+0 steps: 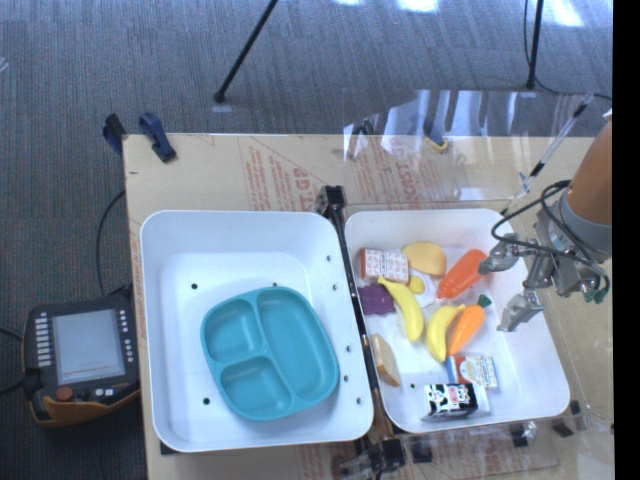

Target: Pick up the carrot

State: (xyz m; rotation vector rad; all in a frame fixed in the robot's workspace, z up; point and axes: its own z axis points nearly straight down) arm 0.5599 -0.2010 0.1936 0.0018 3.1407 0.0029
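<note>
Carrot (465, 326): right bin (540, 388), middle; long axis tilted, green top far-right, tip near-left, beside a banana (440, 330). Gripper (508, 286): just right of the carrot, fingers apparently spread, holding nothing. Left bin (170, 258): blue tray (268, 353).

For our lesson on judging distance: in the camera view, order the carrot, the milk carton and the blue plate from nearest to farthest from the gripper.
1. Carrot, just left of the gripper, right bin.
2. Milk carton, front of the right bin.
3. Blue plate, in the left bin.
</note>
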